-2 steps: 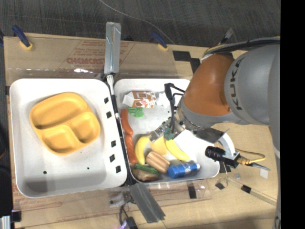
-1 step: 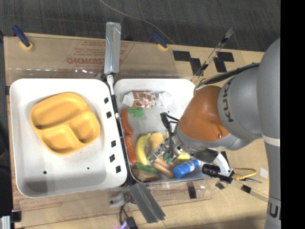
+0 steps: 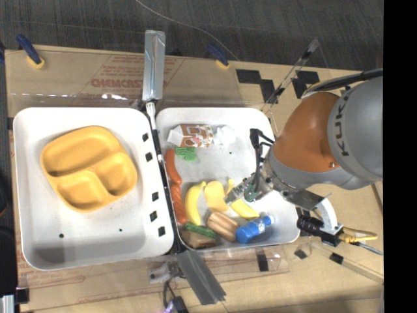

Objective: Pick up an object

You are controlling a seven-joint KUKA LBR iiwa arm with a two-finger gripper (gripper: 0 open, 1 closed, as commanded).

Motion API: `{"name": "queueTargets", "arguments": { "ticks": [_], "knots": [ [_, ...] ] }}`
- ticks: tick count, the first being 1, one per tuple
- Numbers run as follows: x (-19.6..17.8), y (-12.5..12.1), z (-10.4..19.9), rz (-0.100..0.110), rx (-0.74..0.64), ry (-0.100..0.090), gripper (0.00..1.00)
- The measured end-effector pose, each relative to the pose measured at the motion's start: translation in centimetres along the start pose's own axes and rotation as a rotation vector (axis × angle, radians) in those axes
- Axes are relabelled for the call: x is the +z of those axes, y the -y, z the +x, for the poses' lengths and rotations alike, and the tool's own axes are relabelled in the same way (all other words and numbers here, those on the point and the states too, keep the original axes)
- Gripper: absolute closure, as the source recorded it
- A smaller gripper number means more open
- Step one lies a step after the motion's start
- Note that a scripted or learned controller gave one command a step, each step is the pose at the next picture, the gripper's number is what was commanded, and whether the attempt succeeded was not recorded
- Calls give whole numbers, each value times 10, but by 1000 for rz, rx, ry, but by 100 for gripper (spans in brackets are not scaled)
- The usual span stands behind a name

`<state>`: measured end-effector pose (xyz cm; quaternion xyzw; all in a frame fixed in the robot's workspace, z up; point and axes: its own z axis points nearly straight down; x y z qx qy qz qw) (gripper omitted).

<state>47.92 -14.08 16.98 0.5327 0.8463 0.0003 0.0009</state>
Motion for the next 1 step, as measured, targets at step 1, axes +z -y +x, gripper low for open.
{"name": "queueTargets", "arguments": {
  "ticks": [1],
  "knots": [
    [-42,-49,-59,1,285,1,100]
  ]
}}
